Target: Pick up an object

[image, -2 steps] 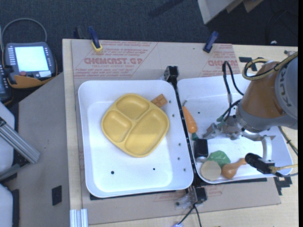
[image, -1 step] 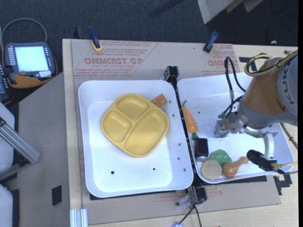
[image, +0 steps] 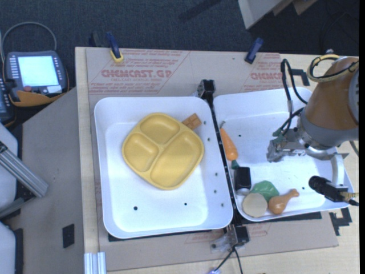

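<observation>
Two white bins sat side by side on the bench. The left bin [image: 114, 170] held a yellow divided plate [image: 163, 150], with a small brown block [image: 191, 120] touching the plate's upper right edge.

The right bin [image: 256, 110] held the smaller things, gathered along its left wall and near corner. An orange carrot [image: 228, 145] lay just beside the wall between the bins, a black block [image: 243, 178] below it. In the near corner sat a pale round piece [image: 255, 205], touching a green lump [image: 266, 188] behind it, and a tan drumstick [image: 283, 200] lay just to their right (its thin end pointing up and to the right).

The arm [image: 333, 104] reached in from the right, its orange band showing above the wrist. The gripper [image: 283, 150] hung over the bare middle of the right bin, apart from the carrot and well above the drumstick in the view. Whether its fingers were apart or together could not be told; nothing showed between them.
</observation>
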Robot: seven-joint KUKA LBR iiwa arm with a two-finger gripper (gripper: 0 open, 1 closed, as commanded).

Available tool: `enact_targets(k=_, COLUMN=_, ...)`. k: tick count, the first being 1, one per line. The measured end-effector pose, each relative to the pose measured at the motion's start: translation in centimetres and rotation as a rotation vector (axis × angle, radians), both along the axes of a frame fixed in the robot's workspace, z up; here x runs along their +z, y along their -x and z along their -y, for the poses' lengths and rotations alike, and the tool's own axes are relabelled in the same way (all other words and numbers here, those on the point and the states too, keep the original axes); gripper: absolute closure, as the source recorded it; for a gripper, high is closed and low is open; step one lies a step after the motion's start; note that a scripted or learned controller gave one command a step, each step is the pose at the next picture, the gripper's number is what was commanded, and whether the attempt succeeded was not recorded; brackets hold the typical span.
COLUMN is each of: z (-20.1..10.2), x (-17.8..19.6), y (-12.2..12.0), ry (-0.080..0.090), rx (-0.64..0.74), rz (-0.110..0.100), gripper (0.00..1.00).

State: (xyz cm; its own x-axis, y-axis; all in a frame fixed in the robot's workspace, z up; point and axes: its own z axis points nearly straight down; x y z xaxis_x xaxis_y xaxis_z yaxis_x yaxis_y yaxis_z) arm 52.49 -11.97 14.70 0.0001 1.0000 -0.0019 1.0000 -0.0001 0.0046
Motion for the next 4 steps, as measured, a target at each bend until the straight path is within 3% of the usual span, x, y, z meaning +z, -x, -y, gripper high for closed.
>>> enact_targets(k=2, z=0.1, x=9.8, y=-0.8, ry=0.001, rx=0.001, rz=0.004, gripper=1.0)
enact_targets(k=4, z=-9.5, x=9.5, y=-4.1, ry=-0.002, rx=0.005, rz=-0.002, gripper=1.0)
